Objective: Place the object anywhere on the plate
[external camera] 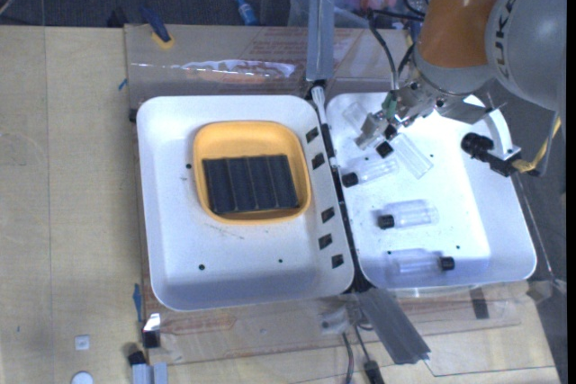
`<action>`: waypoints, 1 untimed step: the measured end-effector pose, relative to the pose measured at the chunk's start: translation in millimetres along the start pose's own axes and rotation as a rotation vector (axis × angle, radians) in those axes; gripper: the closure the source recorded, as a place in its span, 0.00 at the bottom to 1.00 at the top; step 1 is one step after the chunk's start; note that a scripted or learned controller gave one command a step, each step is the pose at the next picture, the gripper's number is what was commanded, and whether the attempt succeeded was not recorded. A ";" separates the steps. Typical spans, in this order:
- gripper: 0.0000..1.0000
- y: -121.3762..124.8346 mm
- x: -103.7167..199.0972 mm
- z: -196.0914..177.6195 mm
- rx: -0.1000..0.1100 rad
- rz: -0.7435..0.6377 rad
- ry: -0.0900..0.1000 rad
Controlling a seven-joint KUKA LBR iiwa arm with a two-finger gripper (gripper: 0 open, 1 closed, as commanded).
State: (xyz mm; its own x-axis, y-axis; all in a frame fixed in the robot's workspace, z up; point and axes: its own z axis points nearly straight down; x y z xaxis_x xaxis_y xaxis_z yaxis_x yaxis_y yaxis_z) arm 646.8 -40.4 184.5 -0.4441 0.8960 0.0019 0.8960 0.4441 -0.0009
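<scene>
The arm (486, 13) reaches in over the right bin (504, 229), and its gripper (389, 123) hangs low near that bin's upper left corner. Whether the fingers are apart or together cannot be told, because glare and clutter hide them.

Several clear plastic vials with black caps lie in the right bin. One (371, 171) rests just below the gripper, another (407, 215) lies near the middle, and a third (421, 263) sits toward the front edge. The vial nearest the gripper looks like the intended object, and nothing shows that it is held yet.

The yellow plate (205, 144) sits in the left bin (171, 247) with a dark ribbed block (250, 184) covering most of it.

To do this step well, the gripper should close across the vial's narrow width. It should then lift clear of the divider before crossing and release over the plate.
</scene>
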 end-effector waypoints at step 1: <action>1.00 26.7 19.7 -21.8 -0.005 -0.132 -0.004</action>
State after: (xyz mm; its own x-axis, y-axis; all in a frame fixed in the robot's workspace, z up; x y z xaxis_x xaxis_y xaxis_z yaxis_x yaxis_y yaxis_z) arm 661.9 -10.9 206.4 -0.5585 0.8295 -0.0023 0.8295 0.5585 0.0039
